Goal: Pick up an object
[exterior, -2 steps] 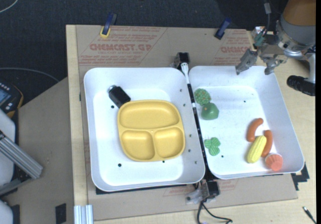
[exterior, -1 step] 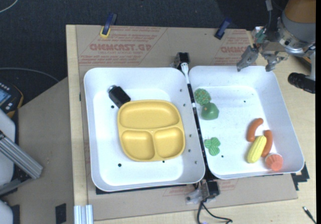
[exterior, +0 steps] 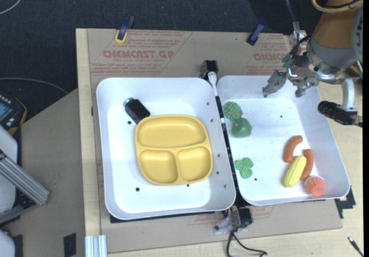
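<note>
Carrot slice (exterior: 315,185) | well apart from end effector (exterior: 286,85) | seemingly open, holding nothing

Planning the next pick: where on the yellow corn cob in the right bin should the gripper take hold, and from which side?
Probably across the middle of the corn cob, coming from above. It lies flat and slanted, so the gripper should close across its narrow width; the sausage crowds its right side.

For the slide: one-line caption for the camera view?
Open gripper hovers over right bin of toy food; yellow divided plate sits in left bin.
</note>
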